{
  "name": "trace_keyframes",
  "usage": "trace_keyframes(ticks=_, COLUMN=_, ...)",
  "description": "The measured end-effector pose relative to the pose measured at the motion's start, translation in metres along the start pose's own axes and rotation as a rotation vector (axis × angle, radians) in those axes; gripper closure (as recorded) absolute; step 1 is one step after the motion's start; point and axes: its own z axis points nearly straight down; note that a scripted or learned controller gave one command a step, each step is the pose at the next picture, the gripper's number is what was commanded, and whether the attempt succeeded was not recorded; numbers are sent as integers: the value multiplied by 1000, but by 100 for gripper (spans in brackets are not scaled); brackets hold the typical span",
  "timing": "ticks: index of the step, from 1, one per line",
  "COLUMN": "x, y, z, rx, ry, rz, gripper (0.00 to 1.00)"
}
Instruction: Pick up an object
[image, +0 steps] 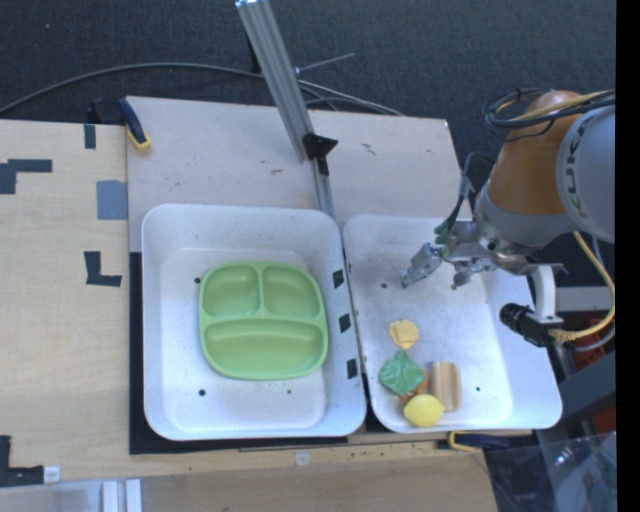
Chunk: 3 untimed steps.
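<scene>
I log: left bin (160, 330), holding green divided plate (264, 321) | right bin (520, 390) | my gripper (440, 271) above right bin's upper part, fingers spread, nothing between them | near bin's front edge, clustered: green leaf toy (401, 374), tan block (445, 385), yellow lemon (424, 410), small yellow piece (404, 333).

the gripper (440, 270) hangs over the right bin (520, 400), fingers spread apart with nothing between them. below it, well apart, sit a small yellow piece (403, 333), a green leaf-shaped toy (401, 374), a lemon (424, 410) and a tan block (445, 385). far to its left, a green divided plate (264, 321) lies in the left bin (160, 300).
</scene>
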Motion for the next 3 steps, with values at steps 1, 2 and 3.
trace_keyframes(ticks=1, x=0, y=0, z=0, rx=0, ry=0, rz=0, gripper=0)
trace_keyframes(ticks=2, x=5, y=-11, z=56, rx=7, ry=0, rz=1, gripper=0)
trace_keyframes(ticks=3, x=5, y=-11, z=108, rx=-2, ry=-3, rz=1, gripper=0)
